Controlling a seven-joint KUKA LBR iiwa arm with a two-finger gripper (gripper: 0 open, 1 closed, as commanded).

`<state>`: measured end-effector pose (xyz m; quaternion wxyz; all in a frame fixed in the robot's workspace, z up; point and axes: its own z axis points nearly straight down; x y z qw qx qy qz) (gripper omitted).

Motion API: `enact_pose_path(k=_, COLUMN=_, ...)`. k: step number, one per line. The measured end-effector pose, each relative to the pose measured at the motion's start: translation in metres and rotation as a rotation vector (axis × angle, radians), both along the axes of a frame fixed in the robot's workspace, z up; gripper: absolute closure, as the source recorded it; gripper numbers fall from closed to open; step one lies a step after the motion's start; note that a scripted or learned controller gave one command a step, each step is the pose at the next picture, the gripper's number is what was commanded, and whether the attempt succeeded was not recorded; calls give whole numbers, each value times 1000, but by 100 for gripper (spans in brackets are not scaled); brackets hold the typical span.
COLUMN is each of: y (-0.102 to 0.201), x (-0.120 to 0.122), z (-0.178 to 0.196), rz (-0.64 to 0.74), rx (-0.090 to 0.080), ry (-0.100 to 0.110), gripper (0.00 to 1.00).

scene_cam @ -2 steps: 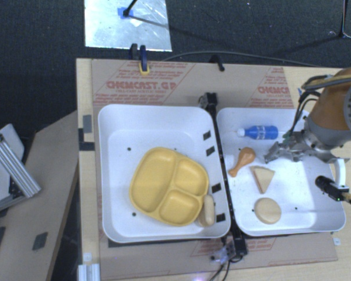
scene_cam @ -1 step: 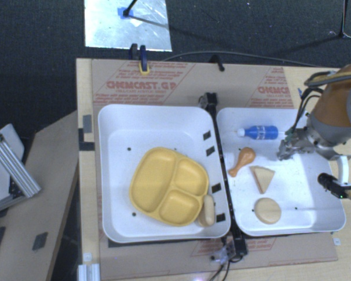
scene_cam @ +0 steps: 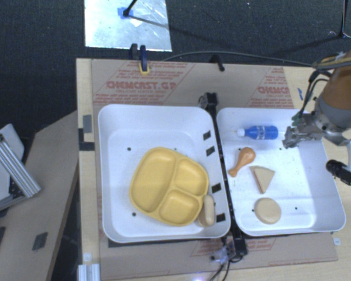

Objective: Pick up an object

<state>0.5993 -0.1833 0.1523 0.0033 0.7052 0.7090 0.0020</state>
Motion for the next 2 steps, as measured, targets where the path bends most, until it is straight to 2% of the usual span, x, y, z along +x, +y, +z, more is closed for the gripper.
enact_pose_path(k=1, y=-10, x=-1, z=54, rz=-3, rx=-1, ry=0, gripper=100)
enact_pose_path(k=2, y=-9, x=9, z=115, rz=0, rx=-1, ry=-1, gripper=100)
